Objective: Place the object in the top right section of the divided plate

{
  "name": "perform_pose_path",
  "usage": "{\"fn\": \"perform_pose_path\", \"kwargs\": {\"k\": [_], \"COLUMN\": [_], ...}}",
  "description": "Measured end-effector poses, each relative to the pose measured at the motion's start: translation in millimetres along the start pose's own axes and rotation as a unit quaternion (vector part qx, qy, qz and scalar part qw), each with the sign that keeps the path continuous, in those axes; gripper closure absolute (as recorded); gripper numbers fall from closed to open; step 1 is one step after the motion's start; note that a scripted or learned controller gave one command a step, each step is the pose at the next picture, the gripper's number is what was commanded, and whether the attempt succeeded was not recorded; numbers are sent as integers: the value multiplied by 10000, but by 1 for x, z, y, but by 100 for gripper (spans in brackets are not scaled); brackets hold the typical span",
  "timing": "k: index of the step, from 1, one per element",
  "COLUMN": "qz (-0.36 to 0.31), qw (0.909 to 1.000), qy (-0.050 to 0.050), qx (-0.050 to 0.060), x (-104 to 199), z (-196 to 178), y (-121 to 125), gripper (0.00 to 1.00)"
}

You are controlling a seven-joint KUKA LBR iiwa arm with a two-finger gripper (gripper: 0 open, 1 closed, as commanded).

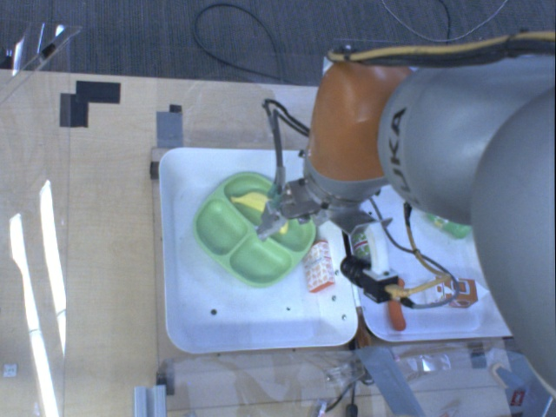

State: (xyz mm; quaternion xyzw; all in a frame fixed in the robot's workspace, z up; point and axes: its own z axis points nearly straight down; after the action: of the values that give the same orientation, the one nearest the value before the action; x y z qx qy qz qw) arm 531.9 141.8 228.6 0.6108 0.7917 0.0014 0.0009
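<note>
A green divided plate (234,233) lies in the left white bin (200,320). A yellow object (250,202) rests in the plate's upper right section, partly covered by the gripper. My gripper (275,218) hangs low over the plate's right side, just right of the yellow object, under the arm's orange band (347,120). A speck of yellow shows at the gripper's tip, and whether it touches the object is unclear.
A red and white packet (319,266) lies in the left bin beside the plate's right rim. The right bin (434,324) holds a white and green bottle (360,243), an orange stick-like item (396,314), a brown item (462,294) and a green item (447,226). The arm covers much of the right bin.
</note>
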Motion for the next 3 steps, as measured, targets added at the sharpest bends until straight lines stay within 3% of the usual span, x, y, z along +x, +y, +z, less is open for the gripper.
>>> {"fn": "perform_pose_path", "kwargs": {"k": [1, 2, 3], "qz": [-47, -88, -812], "qw": [10000, 9999, 9967], "qy": [14, 70, 0], "qx": [-55, -92, -15], "x": [-9, -1, 39], "z": [133, 118, 85], "y": [80, 83, 80], "gripper": [0, 100, 100]}}
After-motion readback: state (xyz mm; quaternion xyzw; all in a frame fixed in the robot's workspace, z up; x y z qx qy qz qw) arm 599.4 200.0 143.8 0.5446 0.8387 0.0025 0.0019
